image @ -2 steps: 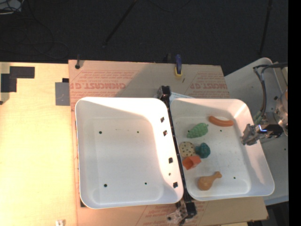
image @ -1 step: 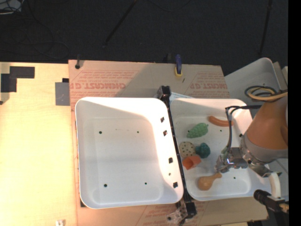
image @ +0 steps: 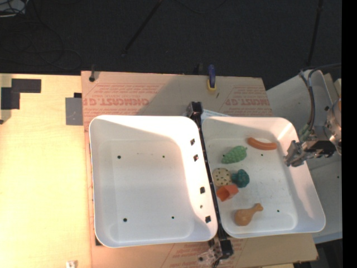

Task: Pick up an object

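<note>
The right bin (image: 304, 205) holds several small toys. An orange sausage (image: 262, 143) lies near its far side, with a green knobbly piece (image: 235, 154) just in front of it. Further forward sit a teal lump (image: 241, 177), a pale dotted round piece (image: 221, 176) and a red-orange block (image: 227, 192). A tan drumstick (image: 247, 214) lies closest to the front. My gripper (image: 294, 154) hangs over the bin's right rim, to the right of the sausage and apart from every toy. Nothing shows in its grasp.
The left bin (image: 106, 149) stands beside the right one, with a black divider clip strip (image: 202, 172) between them. Both rest on a cardboard sheet (image: 145, 96) over a wooden bench (image: 39, 177). A blue-and-yellow clamp (image: 211, 77) stands at the cardboard's far edge.
</note>
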Available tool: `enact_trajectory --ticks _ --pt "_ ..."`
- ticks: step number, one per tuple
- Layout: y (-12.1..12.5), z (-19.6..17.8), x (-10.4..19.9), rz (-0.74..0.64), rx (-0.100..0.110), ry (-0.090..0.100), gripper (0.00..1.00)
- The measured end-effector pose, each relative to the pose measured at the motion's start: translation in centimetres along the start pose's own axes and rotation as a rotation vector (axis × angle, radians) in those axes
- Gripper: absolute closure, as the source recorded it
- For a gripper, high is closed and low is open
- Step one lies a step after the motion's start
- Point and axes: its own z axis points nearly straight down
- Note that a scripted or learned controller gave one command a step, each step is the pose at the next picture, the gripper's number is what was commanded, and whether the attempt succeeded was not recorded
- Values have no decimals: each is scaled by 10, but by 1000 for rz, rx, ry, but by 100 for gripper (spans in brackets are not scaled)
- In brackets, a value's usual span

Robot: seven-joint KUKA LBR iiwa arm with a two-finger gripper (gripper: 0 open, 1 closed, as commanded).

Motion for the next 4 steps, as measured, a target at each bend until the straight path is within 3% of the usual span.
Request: enact_trajectory --ticks 1,2,3,4 --pt "-10 177 -28 6 35 7 100" --pt "0 -8 6 -2 0 1 100" --pt "11 149 -29 5 33 5 100" --pt "38 -20 22 -4 -1 2 100"
